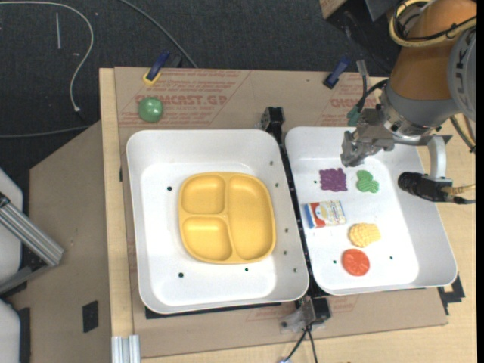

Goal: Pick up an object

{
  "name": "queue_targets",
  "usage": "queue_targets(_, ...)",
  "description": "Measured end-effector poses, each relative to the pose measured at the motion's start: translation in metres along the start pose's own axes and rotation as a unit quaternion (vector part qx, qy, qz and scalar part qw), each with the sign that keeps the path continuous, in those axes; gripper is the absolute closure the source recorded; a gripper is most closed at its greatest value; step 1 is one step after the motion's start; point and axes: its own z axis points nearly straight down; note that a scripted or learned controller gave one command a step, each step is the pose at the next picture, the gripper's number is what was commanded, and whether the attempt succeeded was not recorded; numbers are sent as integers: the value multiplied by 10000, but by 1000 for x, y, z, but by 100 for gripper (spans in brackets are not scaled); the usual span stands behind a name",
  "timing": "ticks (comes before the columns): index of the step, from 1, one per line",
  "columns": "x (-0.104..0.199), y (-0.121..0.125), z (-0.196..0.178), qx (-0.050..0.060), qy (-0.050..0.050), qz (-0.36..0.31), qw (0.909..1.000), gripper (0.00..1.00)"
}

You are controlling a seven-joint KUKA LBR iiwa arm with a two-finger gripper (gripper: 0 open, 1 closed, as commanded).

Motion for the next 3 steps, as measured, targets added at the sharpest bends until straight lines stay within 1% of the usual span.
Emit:
queue_targets(2,118,-7,-10,-18,-4,3,10000,100)
queue_targets(3,168,-1,5,-12,-7,3,10000,100)
